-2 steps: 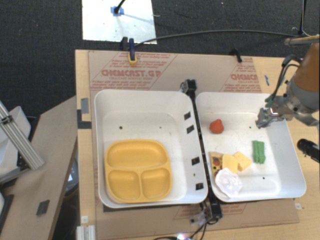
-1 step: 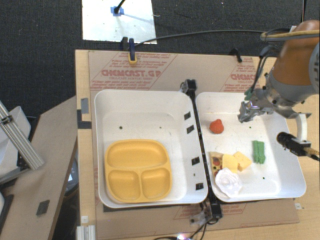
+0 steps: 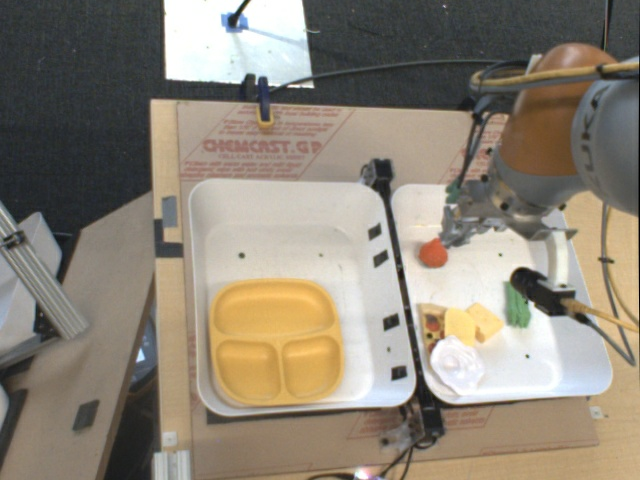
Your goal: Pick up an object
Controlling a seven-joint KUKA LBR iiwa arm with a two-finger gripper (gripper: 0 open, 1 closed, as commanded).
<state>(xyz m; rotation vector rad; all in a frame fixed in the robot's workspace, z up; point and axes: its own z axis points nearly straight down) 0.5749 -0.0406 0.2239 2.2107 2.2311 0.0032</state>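
In the right bin [image 3: 590, 368] lie a small red-orange round thing [image 3: 433, 254], two yellow blocks [image 3: 473, 323], a white crumpled object [image 3: 456, 364], a green piece [image 3: 517, 308] and a small patterned item [image 3: 432, 321]. My gripper [image 3: 456, 232] hangs over the back left part of this bin. It sits just above and to the right of the red-orange round thing, very near it. Nothing is visibly held.
The left bin [image 3: 230, 208] holds a yellow divided tray [image 3: 277, 341] in its front half. A black divider strip [image 3: 392, 268] runs between the two bins. The grey arm with its orange band [image 3: 550, 98] reaches in from the right, over the right bin's back.
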